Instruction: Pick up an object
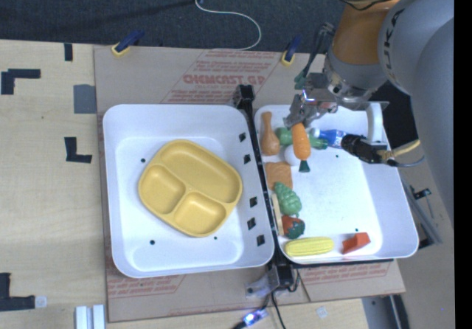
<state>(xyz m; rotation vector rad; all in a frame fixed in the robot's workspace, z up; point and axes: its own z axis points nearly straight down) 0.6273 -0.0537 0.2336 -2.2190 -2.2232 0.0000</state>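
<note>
Two white bins, hand closed on toy carrot over rt bin, cardboard print red, mirrored, unreadable

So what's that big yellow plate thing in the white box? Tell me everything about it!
The yellow tray looks like smooth, slightly shiny plastic. It has rounded corners, a raised rim and low ridges that split it into three sections, one long and two smaller. It lies flat and right side up, turned at a slant, near the middle of the left bin. It rests on the bin's floor, with nothing lying in it, and sits away from the toy food in the other bin.
</note>
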